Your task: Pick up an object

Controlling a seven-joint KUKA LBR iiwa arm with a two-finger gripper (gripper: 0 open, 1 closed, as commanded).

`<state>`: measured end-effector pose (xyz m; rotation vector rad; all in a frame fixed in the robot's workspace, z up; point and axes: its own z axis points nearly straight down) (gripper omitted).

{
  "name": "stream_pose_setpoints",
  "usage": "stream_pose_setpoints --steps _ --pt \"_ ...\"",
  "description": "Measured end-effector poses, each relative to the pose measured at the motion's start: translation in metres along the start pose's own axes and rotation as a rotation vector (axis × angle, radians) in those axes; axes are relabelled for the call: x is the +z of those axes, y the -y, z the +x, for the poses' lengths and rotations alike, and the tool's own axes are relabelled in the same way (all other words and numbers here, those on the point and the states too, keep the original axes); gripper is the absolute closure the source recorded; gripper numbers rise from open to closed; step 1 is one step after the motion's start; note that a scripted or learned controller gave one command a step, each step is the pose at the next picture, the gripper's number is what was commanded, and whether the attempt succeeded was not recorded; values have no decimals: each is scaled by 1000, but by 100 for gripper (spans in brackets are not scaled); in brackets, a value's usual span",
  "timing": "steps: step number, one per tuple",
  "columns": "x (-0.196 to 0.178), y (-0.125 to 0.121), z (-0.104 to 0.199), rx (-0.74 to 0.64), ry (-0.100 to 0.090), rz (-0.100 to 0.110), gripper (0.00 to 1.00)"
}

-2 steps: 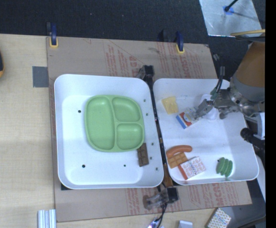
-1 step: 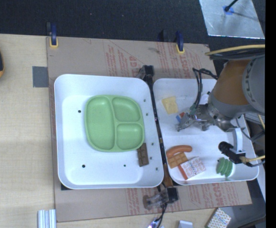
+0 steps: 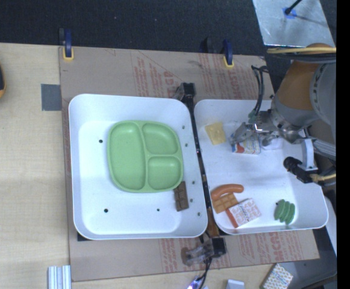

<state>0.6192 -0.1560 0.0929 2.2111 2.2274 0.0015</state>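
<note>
My gripper (image 3: 251,136) hangs low over the far middle of the right bin (image 3: 307,221), on the arm coming in from the right. Directly under it lies a small white, red and blue item (image 3: 246,148), partly hidden by the gripper. I cannot tell if the two touch. A yellow block (image 3: 215,132) lies just left of the gripper. Near the front of this bin are an orange sausage (image 3: 227,190), an orange waffle-like piece (image 3: 222,203), a red-and-white packet (image 3: 245,212) and a green object (image 3: 285,212).
The left bin (image 3: 87,161) holds a green divided plate (image 3: 144,156) and a small brown bar (image 3: 180,196) at its front right. Black clamps sit between the bins at the far (image 3: 187,91) and near ends. Cables and a black fitting (image 3: 298,167) hang off the arm.
</note>
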Motion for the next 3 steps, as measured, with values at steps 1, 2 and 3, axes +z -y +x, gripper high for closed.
stream_pose_setpoints --steps 1,2,3 --pt "-10 2 0 -2 -2 6 100" --pt "-105 4 103 -6 -5 -4 100" --pt "-124 46 145 -1 -3 9 100"
